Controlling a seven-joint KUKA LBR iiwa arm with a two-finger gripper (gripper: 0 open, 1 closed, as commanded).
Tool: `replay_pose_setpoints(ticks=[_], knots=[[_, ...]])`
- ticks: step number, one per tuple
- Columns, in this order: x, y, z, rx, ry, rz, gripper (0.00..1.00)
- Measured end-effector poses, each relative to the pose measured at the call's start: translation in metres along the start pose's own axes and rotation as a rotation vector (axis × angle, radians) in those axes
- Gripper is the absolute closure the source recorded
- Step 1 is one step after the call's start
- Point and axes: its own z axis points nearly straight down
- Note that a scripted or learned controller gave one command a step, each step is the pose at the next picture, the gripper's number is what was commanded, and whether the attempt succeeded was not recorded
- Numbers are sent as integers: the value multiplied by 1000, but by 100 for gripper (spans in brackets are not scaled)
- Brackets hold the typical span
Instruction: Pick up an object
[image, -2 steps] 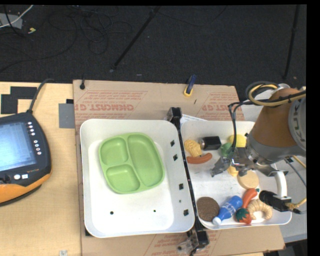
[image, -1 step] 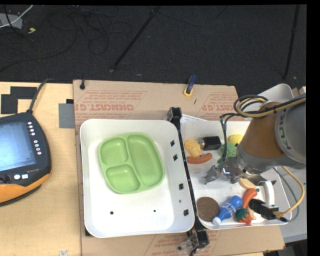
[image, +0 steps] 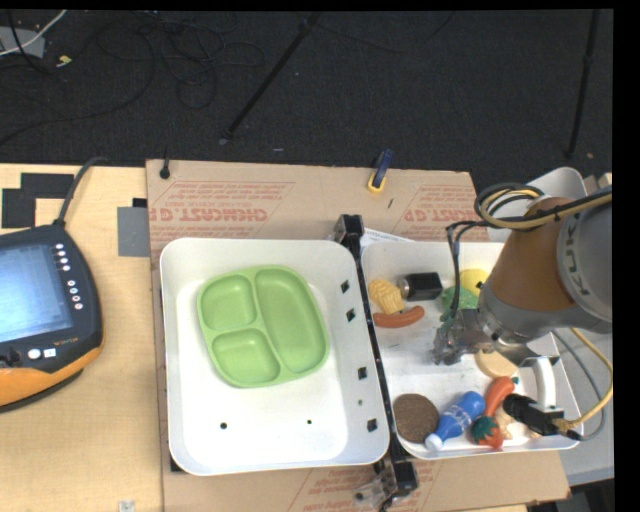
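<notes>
The gripper (image: 452, 345) hangs low in the right-hand shallow white bin (image: 400, 380); its state I cannot tell. Descending here risks closing on nothing beside the red sausage-shaped toy (image: 397, 319).

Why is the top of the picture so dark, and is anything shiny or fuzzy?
In the camera view, the floor beyond the bench is black and dimly lit; the white bins look bright and evenly lit with soft shadows; the green tray shows faint sheen; the gripper looks slightly blurry.
</notes>
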Motion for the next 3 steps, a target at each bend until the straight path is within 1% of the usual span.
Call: replay_pose_setpoints(ticks=[1, 2, 3], knots=[[-10, -3, -45, -8, -3, 2, 100], [-6, 6, -95, -9, -3, -6, 100], [-7, 6, -125, -8, -2, -6, 100]])
